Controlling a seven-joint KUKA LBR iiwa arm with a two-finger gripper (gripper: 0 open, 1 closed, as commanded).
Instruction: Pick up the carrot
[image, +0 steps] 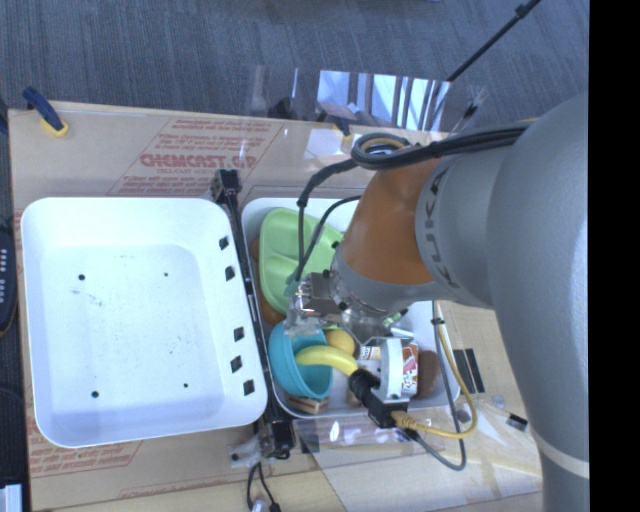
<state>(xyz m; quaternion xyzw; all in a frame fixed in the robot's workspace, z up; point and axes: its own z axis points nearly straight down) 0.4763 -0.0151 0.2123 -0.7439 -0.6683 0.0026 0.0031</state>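
Note:
My gripper is low inside the right bin, reaching in under the orange wrist band. An orange-brown strip that may be the carrot lies along the bin's left wall, just left of the gripper and partly under a green plate. The arm hides much of this bin, and whether the gripper touches the strip cannot be made out.
In front of the gripper lie a blue cup, a yellow banana and a red-and-white can, packed close. The left bin sits beside the right one, with a black hinge strip between them. Cables trail at the bench's front right.

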